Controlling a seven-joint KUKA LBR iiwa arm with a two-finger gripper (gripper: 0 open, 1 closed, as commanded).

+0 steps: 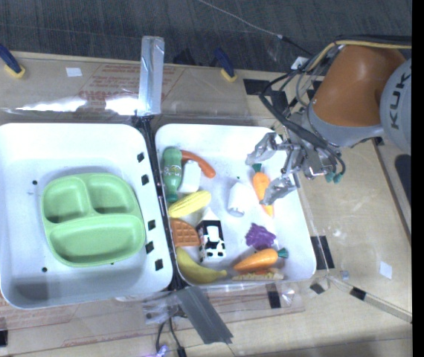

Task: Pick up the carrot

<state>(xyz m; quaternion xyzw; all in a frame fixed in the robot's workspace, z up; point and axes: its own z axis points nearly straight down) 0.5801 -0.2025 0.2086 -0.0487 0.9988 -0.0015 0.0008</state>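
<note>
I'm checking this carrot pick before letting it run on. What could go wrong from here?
1. The gripper straddles a carrot close to the right bin's wall; a finger could strike the wall.
2. A white egg-shaped toy lies just beside that carrot and may get nudged.
3. A second carrot lies near the front, so the target could be confused.

The grey arm housing (395, 110) at the right edge carries large dark letters, of which "KU" can be read before the frame cuts them off (the start of the maker's name). The far clear plastic sheet (93, 88), beyond the left bin, bears faint reddish printing, too blurred to read. Small white tags lie there too, likewise illegible.
</note>
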